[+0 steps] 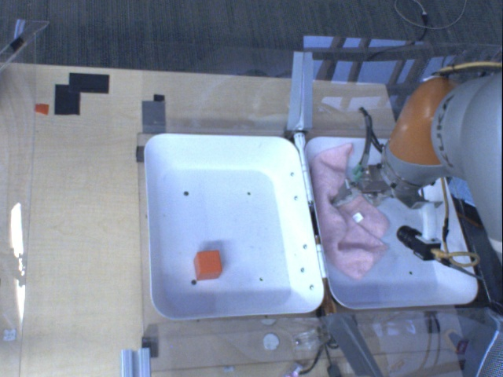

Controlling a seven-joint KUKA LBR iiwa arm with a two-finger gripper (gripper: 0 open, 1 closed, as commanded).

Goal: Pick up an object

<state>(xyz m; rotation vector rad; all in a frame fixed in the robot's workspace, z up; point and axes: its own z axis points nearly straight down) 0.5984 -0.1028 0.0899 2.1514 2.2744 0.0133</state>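
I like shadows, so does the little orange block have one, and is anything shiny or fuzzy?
In the camera view, the small orange block casts a small dark shadow at its lower left on the left white bin; a bright glare streak sits on the pale wooden bench at far left; the grey arm with the orange band looks softly blurred.

Pale wooden bench (78, 234) under dark grey carpet floor (196, 10).

A robotics lab: wooden bench (78, 234), two white bins (157, 210), grey carpet (196, 10).
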